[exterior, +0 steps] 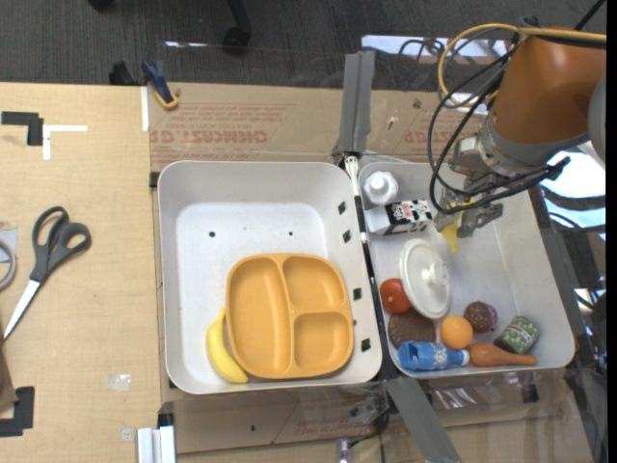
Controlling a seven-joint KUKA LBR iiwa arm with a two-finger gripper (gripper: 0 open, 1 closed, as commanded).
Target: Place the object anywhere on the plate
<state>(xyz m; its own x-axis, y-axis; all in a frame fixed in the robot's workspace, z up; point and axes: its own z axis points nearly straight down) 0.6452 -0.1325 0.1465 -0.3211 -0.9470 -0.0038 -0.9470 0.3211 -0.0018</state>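
inspection: small yellow object at the end effector, right bin

the end effector [461, 222] hangs over the upper part of the right bin [549, 258], with a small yellow object [449, 236] at its tip. whether the fingers pinch it or merely sit above it cannot be told from this slant.

handling, as a judgement: the piece looks light and small, likely smooth plastic, so it may slip or twist in a narrow grip. best hold is across its short width, near the middle.

appearance: bright yellow, slim, partly hidden by the tooling (exact shape unclear).

the plate [289, 314], orange with three compartments, lies in the left bin [183, 258], well apart, a banana [222, 353] touching its left edge.
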